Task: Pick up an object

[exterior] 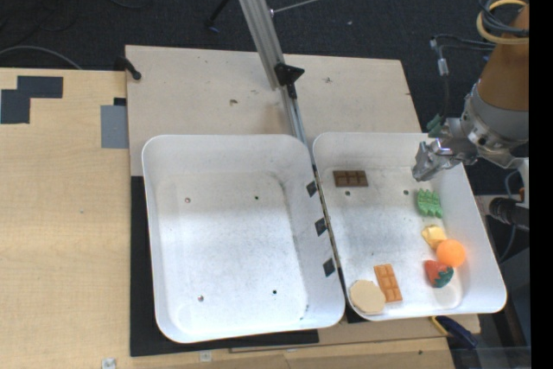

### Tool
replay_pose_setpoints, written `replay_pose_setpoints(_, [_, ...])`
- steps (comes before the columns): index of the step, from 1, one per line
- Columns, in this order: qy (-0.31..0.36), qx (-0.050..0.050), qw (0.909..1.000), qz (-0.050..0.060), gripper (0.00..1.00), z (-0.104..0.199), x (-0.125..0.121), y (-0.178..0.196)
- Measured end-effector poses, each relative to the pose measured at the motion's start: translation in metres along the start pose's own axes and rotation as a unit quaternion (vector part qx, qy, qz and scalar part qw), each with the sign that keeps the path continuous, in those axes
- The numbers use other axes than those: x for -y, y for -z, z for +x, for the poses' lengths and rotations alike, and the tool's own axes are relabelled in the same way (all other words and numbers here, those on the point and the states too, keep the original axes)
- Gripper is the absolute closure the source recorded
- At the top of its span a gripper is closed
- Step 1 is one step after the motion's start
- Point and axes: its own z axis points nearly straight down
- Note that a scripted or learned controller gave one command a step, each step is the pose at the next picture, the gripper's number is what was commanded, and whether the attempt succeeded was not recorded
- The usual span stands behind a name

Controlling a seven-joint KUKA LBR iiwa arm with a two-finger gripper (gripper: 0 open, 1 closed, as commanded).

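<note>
Grey pincer (428, 160) hovers above the right bin's (484, 294) far edge near a green toy (429, 203); grip unclear.

Bins (226, 153): white plastic, smooth, matt, speckled with dark scuffs. Tabletop (60, 212): pale wood-grain laminate, matt; raised board (346, 95) behind looks like bare pale wood, marked. Slanted rail (257, 17): ribbed silvery metal, slight sheen. Gripper (429, 162): bright bare metal. Orange ball (450, 252): smooth, faintly glossy. Brown block (350, 179): matt, gridded. Round disc (367, 297): pale, matt.
</note>
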Motion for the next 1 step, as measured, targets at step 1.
replay_pose_setpoints(1, [0.002, -0.002, 1.0000, 0.002, 1.00, 0.0529, -0.0029, 0.0042])
